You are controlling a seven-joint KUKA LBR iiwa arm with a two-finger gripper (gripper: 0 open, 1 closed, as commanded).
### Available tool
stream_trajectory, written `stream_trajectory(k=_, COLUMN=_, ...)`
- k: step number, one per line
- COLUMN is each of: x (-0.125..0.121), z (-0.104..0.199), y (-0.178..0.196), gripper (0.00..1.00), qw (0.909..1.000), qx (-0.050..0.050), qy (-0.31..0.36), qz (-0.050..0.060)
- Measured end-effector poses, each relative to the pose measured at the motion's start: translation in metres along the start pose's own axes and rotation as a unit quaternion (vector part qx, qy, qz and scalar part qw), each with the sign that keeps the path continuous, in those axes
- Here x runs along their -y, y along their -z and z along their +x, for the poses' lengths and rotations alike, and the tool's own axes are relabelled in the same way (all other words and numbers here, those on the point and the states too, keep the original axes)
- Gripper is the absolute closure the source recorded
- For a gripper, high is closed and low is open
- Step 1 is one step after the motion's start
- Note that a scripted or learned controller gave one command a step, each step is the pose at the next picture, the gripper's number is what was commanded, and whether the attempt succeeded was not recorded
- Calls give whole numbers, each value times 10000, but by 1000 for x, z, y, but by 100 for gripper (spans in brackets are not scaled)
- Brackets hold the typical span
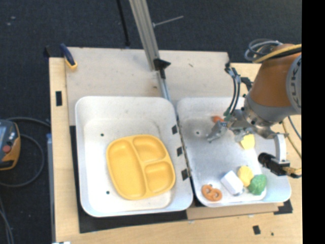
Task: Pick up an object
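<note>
My gripper (216, 132) hangs over the middle of the right bin (203, 159), reaching in from the right below the orange wrist band. A small orange piece (217, 119) lies just behind it, and a pale yellow piece (247, 142) sits just to its right under the wrist. Along the bin's front lie an orange pretzel-shaped toy (212, 192), a white block (232, 182), a yellow toy (245, 174) and a green toy (258, 184). I see nothing held in the gripper.
A yellow divided tray (140, 165) lies in the left bin (89, 136). A slanted metal post (147, 32) rises behind the bins. Cables and a black fitting (271, 162) hang off the arm over the right bin's right side.
</note>
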State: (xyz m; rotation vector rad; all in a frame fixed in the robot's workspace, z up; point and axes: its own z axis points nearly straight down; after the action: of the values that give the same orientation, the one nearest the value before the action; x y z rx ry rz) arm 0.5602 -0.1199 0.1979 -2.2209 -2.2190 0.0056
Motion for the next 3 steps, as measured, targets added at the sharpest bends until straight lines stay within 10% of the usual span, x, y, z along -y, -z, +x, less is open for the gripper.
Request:
stream_trajectory(k=2, x=-3, z=-3, y=-99, gripper=0, qw=10000, qx=6, qy=-3, qz=-26)
stream_trajectory(k=3, x=-4, z=-3, y=-85, gripper=100, qw=10000, qx=0, qy=-29, qz=-44)
